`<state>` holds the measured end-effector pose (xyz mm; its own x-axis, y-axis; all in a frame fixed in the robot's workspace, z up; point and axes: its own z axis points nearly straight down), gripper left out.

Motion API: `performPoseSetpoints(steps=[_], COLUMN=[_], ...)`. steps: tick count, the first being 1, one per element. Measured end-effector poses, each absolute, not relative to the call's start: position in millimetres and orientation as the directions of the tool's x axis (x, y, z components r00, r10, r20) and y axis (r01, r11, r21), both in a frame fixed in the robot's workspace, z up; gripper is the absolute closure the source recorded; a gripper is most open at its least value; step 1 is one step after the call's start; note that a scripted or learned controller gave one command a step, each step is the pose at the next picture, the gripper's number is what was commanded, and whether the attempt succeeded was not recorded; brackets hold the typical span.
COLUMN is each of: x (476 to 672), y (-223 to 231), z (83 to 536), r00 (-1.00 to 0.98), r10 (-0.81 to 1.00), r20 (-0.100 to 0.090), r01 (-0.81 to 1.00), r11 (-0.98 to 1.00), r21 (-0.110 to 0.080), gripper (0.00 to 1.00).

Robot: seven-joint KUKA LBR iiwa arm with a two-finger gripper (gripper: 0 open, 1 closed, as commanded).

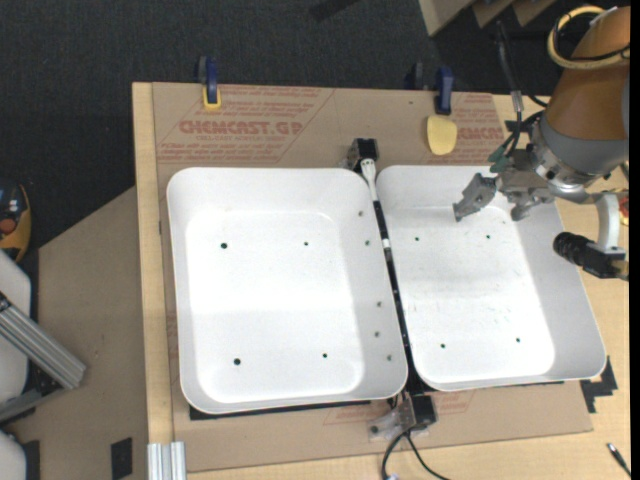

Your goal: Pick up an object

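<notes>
Gripper (pixel 497 194) hangs over the right bin (pixel 560 363), upper right of frame; whether it is spread, I cannot tell. No object lies in either bin, so handling and grasp point cannot be judged.

two bins side by side on my bench (pixel 150 268), left bin (pixel 200 298) and right bin (pixel 560 358) touching along the middle, my gripper (pixel 497 196) over the right bin's far corner, two clamps (pixel 209 80) behind

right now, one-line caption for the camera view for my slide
Grey arm holds its pincer over the right white bin, beside the left white bin, on a brown board.
</notes>
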<state>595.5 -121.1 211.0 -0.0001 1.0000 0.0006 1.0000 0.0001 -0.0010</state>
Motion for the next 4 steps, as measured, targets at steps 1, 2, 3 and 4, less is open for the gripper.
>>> performPoseSetpoints(steps=[1,2,3,4], x=[596.2,620.2,658.9,638.3], y=[-121,-84,-50,-73], z=[222,371,271,303], r00=[-0.001,-0.006,-0.004,0.002], r10=[1.0,1.0,1.0,1.0], r20=[0.0,-0.002,0.003,-0.001], r01=[1.0,1.0,1.0,1.0], r11=[0.001,0.006,0.004,-0.002], r21=[0.002,0.021,-0.01,0.0], gripper=[1.0,1.0,1.0,1.0])
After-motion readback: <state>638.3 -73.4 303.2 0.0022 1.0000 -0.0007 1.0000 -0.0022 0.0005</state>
